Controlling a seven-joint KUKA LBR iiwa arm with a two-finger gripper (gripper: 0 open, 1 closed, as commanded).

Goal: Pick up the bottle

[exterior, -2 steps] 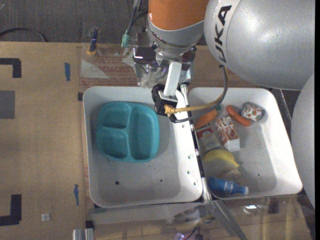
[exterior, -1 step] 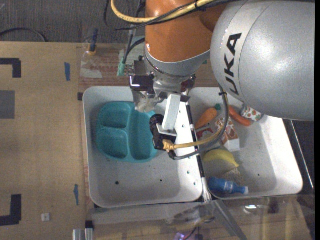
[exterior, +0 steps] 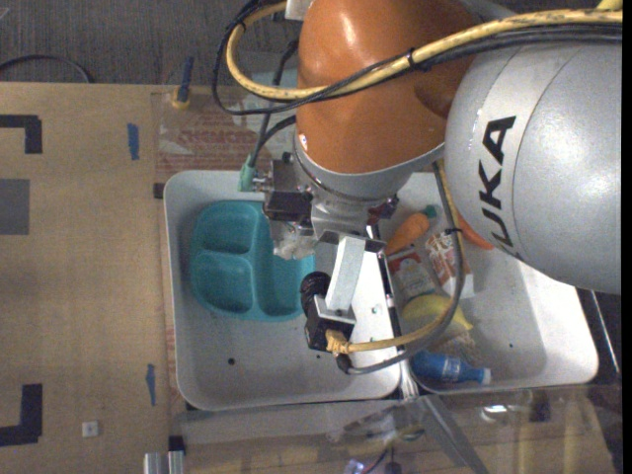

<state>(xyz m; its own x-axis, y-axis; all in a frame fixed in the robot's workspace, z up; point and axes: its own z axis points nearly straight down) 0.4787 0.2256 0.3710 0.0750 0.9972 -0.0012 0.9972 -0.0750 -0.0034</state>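
Overhead, at a slant, in the camera view. Reaches in from the right as a thick grey arm (exterior: 553, 156), smooth and glossy, with black lettering across the casing. Swells above the wrist into a rounded orange band (exterior: 380, 77), polished enough to carry a highlight. Bends steeply down over the seam between the two bins and hides a good part of both. Ends in the gripper (exterior: 292, 233), a dark blocky piece low over the left bin (exterior: 188, 304), just at the right edge of the tray (exterior: 237, 260). Cannot tell how wide the gripper stands, nor whether anything sits in it: too much wrist in the way.

Shows the tray as teal plastic, matt, with rounded corners and moulded compartments, lying flat on the white floor of the left bin. Shows both bins as shallow, white, smooth-walled, with softly curved corners.

Finds the bottle (exterior: 449, 368) on its side in the right bin (exterior: 553, 334), at that bin's lower left corner in the picture: blue, slim, cylindrical, the paler end pointing right. Places it apart from the gripper, in the other bin. Finds beside it, further up, a rounded yellow thing (exterior: 430, 309), a crinkled packet (exterior: 439, 260) printed red and white, and a tapered orange carrot-shaped thing (exterior: 410, 230) with a green tip.

Carries everything on a pale wood-coloured worktop (exterior: 79, 265), flat and dull, marked with short strips of blue tape (exterior: 133, 141).
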